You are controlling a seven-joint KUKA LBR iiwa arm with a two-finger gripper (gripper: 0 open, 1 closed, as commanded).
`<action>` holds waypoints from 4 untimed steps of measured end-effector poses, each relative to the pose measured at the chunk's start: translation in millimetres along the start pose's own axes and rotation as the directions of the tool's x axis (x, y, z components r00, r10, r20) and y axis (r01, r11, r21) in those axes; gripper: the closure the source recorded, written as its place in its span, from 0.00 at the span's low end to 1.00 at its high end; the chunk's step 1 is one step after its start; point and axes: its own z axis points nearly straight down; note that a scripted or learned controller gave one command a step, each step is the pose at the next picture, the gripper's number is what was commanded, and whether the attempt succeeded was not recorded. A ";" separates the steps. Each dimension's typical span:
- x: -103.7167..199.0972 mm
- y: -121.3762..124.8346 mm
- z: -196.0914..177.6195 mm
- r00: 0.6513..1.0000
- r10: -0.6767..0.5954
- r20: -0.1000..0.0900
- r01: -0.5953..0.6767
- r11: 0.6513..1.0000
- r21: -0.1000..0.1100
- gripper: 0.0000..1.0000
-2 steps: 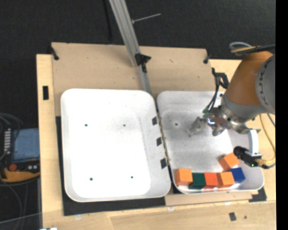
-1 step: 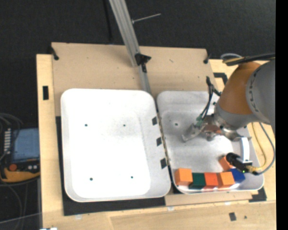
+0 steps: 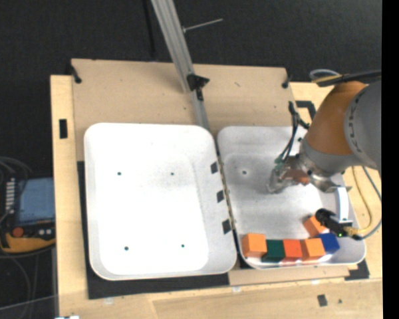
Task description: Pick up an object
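Two white bins on the bench, blocks crowded along one edge.

The left bin (image 3: 153, 198) and right bin (image 3: 253, 158) sit side by side. Along the right bin's lower edge lie three orange blocks (image 3: 255, 244), one green block (image 3: 274, 249) and one blue block (image 3: 330, 242); a fourth orange block (image 3: 312, 224) is partly hidden. The claw (image 3: 279, 180) hangs over the right bin's middle, too blurred to tell its state.

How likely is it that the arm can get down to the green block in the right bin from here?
Probably yes: the green block shows its top uncovered, but orange blocks press both sides, leaving the gripper little finger room.
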 end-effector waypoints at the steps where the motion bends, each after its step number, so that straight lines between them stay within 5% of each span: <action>1: -1.3 -8.1 -55.4 1.000 -0.005 0.000 0.005 1.000 0.001 1.00; 2: 0.1 -13.2 -116.4 1.000 -0.017 0.000 0.017 1.000 -0.001 1.00; 3: -0.7 -12.3 -126.7 1.000 -0.015 -0.002 0.015 1.000 0.004 1.00; 4: 51.5 4.9 -120.7 1.000 -0.019 -0.001 0.019 1.000 0.004 1.00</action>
